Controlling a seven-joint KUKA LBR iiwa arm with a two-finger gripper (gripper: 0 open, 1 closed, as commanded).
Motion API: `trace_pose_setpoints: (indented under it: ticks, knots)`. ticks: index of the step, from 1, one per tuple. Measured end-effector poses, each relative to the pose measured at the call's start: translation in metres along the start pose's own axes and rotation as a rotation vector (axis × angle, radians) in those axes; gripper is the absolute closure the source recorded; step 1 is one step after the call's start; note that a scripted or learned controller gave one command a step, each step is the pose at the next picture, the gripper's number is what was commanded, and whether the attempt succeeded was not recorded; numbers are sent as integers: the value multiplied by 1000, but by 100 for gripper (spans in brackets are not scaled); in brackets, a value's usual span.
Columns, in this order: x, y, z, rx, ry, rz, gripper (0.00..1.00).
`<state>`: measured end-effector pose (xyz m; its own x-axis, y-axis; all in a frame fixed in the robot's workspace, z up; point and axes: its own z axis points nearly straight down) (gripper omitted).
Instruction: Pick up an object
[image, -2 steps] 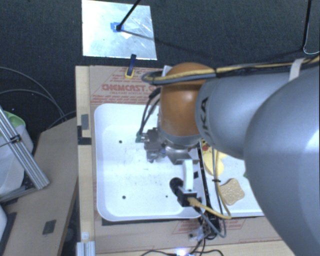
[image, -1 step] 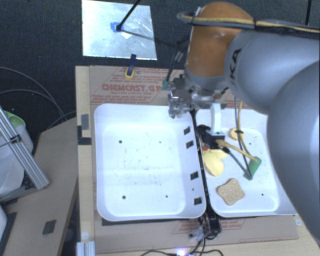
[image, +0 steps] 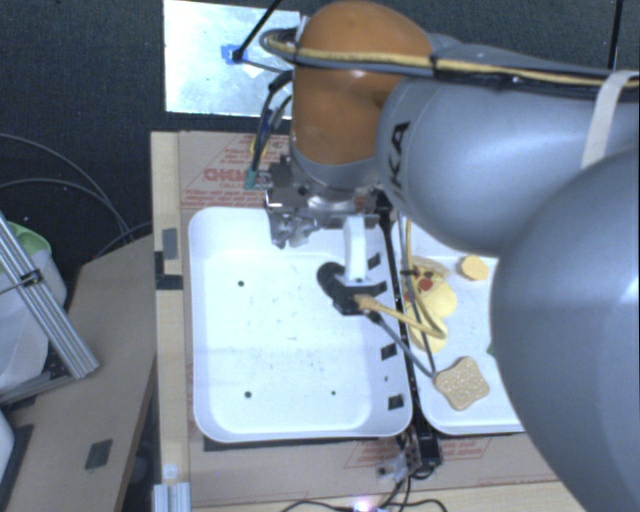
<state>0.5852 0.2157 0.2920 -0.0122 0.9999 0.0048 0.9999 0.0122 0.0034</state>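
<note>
Starting at the left, a slanted aluminium strut (image: 45, 310) stands over the tan surface (image: 110, 300). Beside it, a cardboard sheet (image: 215, 175) under the bins carries red print that is too blurred and cropped to read with confidence.

The left bin (image: 200, 330) has a few dark specks on its white floor. The pincer (image: 287, 232) hangs over this bin's far edge. The slant of the view and the wrist above hide its tips, so I cannot tell whether it is open or closed, and nothing can be seen held in it.

Above it, the arm (image: 480, 150) has pale letters on its grey casing, turned sideways, of which "KA" can be made out.

The candidates for picking lie in the right bin (image: 470, 425), well apart from the pincer.

- **Yellow-and-red piece:** a lumpy piece (image: 432, 290) sits near the dividing wall and is partly crossed by the cable. It looks like a light, smooth plastic toy. Its rounded form could slip, so a grip across its narrowest part seems wisest.
- **Toast-shaped slab:** a tan slab (image: 462, 383) lies flat nearer the front. It is probably light and stiff, or slightly spongy. Lying low on the floor it offers little height, so it is likely best taken by its two opposite edges.
- **Yellow round bit:** a small round bit (image: 474, 267) rests by the arm's shadowed edge. It appears light and liable to roll or squirt away under a pinch.
</note>
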Motion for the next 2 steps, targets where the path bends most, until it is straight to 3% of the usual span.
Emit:
trace_pose_setpoints:
  ticks: [1, 2]
  knots:
    - [18, 54, 147, 6, -6, 7, 100]
    - [9, 85, 82, -5, -2, 9, 100]
